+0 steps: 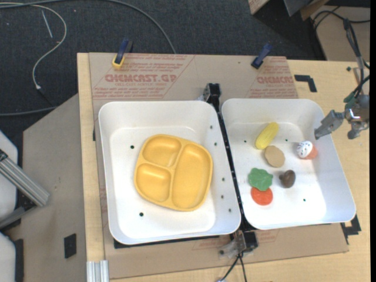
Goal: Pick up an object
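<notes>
Grey gripper (341, 124) hung over the right bin's (335, 207) right rim, partly cut off, its jaws' state impossible to tell, while small objects (274, 156) lay mid-bin, one white piece (304, 150) indistinct.

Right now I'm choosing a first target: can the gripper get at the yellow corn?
Probably yes. The yellow corn lies uncovered, apart from the other pieces, with the gripper poised over that bin's right rim.
</notes>
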`<action>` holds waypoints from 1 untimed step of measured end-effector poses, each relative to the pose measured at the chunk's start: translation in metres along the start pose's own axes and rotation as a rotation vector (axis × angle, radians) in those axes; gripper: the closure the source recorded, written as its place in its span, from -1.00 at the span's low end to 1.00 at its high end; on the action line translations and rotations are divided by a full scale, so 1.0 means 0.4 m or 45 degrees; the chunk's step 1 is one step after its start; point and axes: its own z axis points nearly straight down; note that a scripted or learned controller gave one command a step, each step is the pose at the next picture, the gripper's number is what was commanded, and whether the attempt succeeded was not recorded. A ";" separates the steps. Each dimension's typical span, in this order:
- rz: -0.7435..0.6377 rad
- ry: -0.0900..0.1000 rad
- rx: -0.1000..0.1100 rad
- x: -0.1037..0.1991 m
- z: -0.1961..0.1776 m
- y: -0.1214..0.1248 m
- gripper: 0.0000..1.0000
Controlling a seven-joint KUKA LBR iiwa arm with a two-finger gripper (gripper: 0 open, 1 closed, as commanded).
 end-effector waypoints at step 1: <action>-0.002 -0.002 -0.009 0.001 -0.008 0.004 -1.00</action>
